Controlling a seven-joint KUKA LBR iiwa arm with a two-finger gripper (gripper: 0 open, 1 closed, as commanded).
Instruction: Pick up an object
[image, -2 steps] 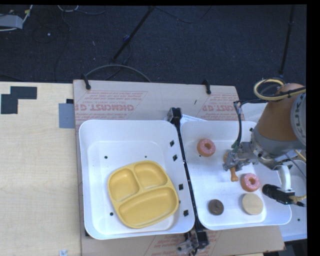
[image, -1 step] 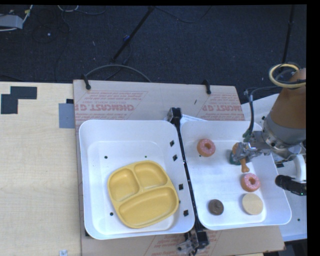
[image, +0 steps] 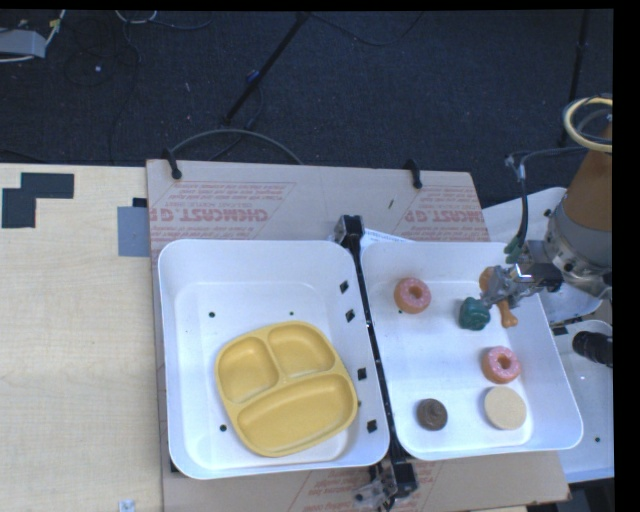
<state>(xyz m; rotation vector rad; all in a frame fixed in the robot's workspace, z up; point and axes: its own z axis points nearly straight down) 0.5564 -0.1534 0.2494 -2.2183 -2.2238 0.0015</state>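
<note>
Your bench (image: 70, 340) shows pale wood on the left, and a cardboard sheet (image: 300, 205) with red print lies flat on it. On that sheet sit two white bins, touching along a black clipped seam: the left bin (image: 190, 300) and the right bin (image: 560, 400). Dark squares (image: 35, 195) mark the wood's far left.

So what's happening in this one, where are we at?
A robot arm reaches in from the right over the right bin. Its end effector sits at the bin's upper right, right by a green toy and an orange piece; a grasp cannot be confirmed. Two pink donuts, a brown donut and a tan disc lie loose in that bin. The left bin holds a yellow tray.
</note>
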